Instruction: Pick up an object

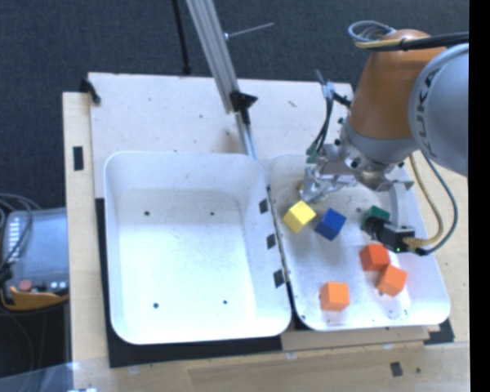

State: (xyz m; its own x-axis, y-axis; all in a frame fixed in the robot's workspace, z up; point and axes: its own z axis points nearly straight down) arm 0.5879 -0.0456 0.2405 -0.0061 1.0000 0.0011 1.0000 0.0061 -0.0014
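The right bin (pixel 429 296) holds a yellow block (pixel 300 216), a blue block (pixel 331 224), a small green piece (pixel 377 215) and three orange blocks (pixel 374 257) (pixel 392 281) (pixel 335 295). My gripper (pixel 313 188) hangs over the far left part of that bin, just above and behind the yellow block. The wrist and orange band (pixel 388 88) rise behind it on the right. Nothing shows between the fingers.
The left bin (pixel 131 170) lies beside the right one, sharing a middle rim. A slanted metal pole (pixel 216 43) stands behind the bins. Cables (pixel 437 219) loop from the wrist over the right bin. A grey device (pixel 37 256) sits off the bench at left.
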